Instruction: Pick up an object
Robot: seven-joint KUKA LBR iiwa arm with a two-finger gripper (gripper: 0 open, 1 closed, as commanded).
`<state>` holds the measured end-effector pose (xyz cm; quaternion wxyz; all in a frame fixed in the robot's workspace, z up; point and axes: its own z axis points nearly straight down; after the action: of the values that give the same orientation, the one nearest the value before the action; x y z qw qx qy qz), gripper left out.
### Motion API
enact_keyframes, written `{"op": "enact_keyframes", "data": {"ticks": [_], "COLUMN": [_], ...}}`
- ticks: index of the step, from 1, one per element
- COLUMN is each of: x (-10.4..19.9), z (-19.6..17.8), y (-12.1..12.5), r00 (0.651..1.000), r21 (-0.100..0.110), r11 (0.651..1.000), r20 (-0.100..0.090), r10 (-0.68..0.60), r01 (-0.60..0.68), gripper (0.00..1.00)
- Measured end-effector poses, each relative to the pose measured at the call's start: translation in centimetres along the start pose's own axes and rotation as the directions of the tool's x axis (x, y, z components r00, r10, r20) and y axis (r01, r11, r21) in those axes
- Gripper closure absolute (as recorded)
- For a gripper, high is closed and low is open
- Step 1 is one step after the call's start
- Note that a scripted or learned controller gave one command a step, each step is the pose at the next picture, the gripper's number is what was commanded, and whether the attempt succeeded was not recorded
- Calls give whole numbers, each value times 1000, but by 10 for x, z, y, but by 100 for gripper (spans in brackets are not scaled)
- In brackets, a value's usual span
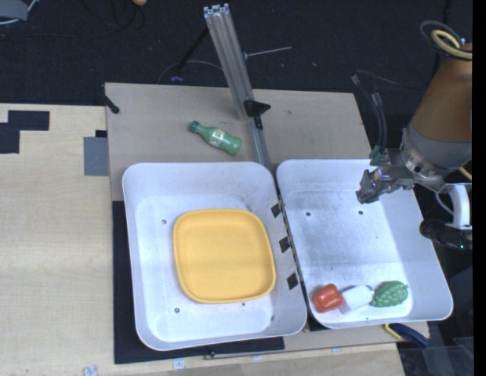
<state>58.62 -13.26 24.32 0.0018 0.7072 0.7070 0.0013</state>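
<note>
Camera view: the grey arm's gripper (371, 189) hangs over the right bin (345, 241) near its far right edge, fingers too dark to judge, nothing visibly held. The red, white and green objects (360, 296) lie in a row along that bin's near edge, well apart from the fingers. A yellow plate (223, 254) fills the left bin (149, 210); a green bottle (215, 137) rests on the bench beyond.

A square yellow plastic plate (224, 254) lies in the left shallow white bin (141, 210). In the right white bin (431, 288), near edge, lie a red plastic pepper (328, 297), a small white block (357, 296) and a green bumpy fruit (389, 293). My gripper (370, 189) hangs over its far part.
</note>
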Motion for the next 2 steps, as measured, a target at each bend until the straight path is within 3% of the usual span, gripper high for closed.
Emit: {"op": "enact_keyframes", "data": {"ticks": [2], "x": [100], "z": [-10], "y": [-16], "r00": [1000], "r21": [5], "r11": [1000], "r20": [-2], "r10": [-4], "r01": [4], "gripper": [100]}}
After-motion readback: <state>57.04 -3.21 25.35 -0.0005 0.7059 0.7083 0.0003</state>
